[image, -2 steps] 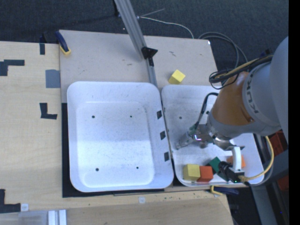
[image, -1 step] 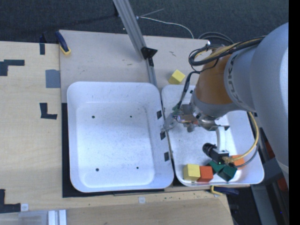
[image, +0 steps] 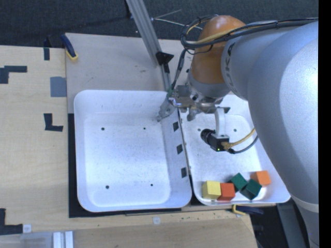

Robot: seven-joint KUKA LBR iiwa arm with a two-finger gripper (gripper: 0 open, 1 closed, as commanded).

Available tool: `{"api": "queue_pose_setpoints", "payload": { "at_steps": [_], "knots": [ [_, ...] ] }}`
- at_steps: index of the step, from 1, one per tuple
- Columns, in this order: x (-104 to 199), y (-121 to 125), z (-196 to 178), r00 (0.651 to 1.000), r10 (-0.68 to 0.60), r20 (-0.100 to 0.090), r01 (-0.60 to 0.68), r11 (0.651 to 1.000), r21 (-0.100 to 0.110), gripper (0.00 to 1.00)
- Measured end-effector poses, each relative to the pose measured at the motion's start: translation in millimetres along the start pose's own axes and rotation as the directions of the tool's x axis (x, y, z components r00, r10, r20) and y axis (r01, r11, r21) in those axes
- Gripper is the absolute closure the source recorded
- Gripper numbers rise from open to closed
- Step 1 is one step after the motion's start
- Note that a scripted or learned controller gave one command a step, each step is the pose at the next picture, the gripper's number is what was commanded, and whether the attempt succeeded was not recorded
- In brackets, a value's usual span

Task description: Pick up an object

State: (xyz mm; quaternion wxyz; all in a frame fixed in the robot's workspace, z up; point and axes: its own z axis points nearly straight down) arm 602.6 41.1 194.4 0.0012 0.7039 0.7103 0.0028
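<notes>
Several small blocks lie bunched in the front corner of the right bin [image: 242, 119]: a yellow block [image: 211, 189], a red block [image: 227, 191], two dark green blocks [image: 239, 180] [image: 252, 189] and an orange block [image: 262, 177]. My gripper [image: 178, 109] hangs below the orange wrist band, over the back part of the ridge where the two bins meet. It is well behind the blocks and apart from them. The wrist body hides the gripper's underside.
The left bin [image: 83, 138] sits beside the right one. A slanted metal post [image: 147, 32] rises at the back, just behind the gripper. A black wrist module with a cable [image: 214, 140] hangs over the right bin. A blue clamp [image: 70, 47] grips the bench's back left.
</notes>
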Motion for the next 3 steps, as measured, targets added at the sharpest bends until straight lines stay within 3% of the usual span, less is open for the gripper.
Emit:
{"api": "queue_pose_setpoints", "payload": {
  "at_steps": [1,2,3],
  "knots": [
    [22,-22,2,1.000,0.006,0.002,-0.006,1.000,0.009,0.00],
    [21,-22,-8,1.000,0.006,0.004,-0.006,1.000,0.010,1.00],
    [56,74,-118,1.000,0.004,0.001,-0.004,1.000,-0.005,1.00]
  ]
}}
